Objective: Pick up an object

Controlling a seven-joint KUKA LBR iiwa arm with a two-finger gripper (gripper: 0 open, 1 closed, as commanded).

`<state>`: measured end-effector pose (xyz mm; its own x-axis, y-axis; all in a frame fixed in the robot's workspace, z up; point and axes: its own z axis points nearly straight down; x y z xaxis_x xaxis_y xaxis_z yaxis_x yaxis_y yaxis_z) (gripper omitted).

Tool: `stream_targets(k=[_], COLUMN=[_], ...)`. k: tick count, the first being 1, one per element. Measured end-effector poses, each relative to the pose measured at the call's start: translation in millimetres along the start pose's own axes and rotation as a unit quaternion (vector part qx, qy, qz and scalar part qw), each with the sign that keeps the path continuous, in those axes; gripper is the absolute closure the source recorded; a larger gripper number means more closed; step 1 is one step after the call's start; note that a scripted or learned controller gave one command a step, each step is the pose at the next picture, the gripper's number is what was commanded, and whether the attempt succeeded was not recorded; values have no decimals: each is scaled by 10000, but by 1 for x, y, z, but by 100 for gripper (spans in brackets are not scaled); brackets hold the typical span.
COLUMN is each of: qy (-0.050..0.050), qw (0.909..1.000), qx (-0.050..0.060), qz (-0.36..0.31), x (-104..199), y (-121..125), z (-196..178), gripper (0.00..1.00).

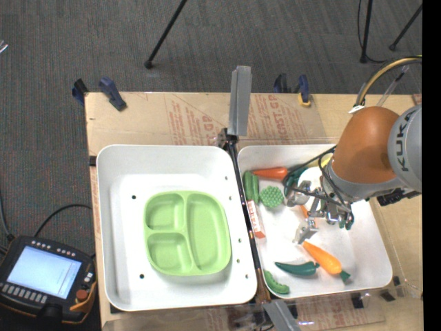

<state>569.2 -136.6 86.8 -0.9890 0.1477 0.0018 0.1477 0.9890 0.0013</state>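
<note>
Tool (311, 221) hangs over right bin's (381, 254) toy vegetables; left bin (117, 178) holds green tray (187, 234).

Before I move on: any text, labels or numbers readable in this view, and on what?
Red printed lettering on the brown cardboard sheet under the two bins: mirrored and blurred, not legible.
Small red-and-white packet at the right bin's left wall: print too small to read.
Handheld control pendant's lit screen: washed out, nothing readable.
</note>
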Motion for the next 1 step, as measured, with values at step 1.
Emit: stream_targets(k=[1], qy=[-94], qw=[9987], qx=[-2], qz=[-498], x=[89], y=[8], z=[-4], gripper=[0])
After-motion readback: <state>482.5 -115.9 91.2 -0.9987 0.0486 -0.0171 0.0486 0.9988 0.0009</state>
